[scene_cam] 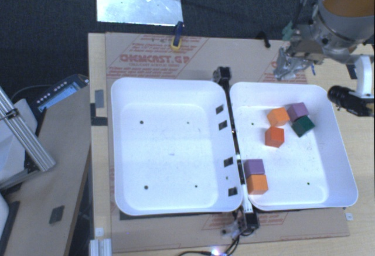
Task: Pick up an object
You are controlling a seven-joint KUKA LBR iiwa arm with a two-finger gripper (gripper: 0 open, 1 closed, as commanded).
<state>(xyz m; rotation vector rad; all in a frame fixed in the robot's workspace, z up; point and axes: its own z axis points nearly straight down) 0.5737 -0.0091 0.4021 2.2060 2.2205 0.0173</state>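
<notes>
- Left shallow white plastic bin: I log it well off to the claw's left and below; bare floor, nothing for me there.
- Right shallow white plastic bin: directly below the claw; it holds all six blocks.
- Grey arm with metal two-finger claw: it hangs over the brown cardboard sheet just beyond the right bin's far rim, outside the bin. I cannot tell the claw's state from here; nothing shows in it.
- Cluster below the claw, slightly right: light orange cube, purple cube, dark green cube, darker orange-red cube. Purple and green touch.
- Pair far below the claw, by the divider: pale purple cube against an orange cube.
- Risks, my judgement: a descent from here lands on cardboard or rim; tight neighbours could block a finger or get shoved; the divider pair leaves little wall clearance.
</notes>
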